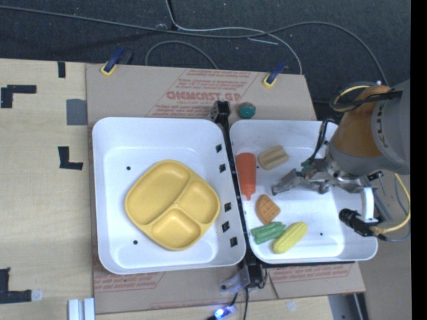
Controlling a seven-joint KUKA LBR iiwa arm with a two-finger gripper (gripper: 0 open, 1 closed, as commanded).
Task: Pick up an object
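We see the gripper [279,185] low over the right bin [347,245], its fingers pointing left with a narrow gap between them and nothing held. Left of it, against the divider, lies an orange carrot [247,173], with a tan bread roll [273,157] above the fingertips, a waffle [267,209] below them, and a green pod [267,232] touching a corn cob [290,237] near the front wall. The left bin [110,179] holds a yellow tray [173,204].
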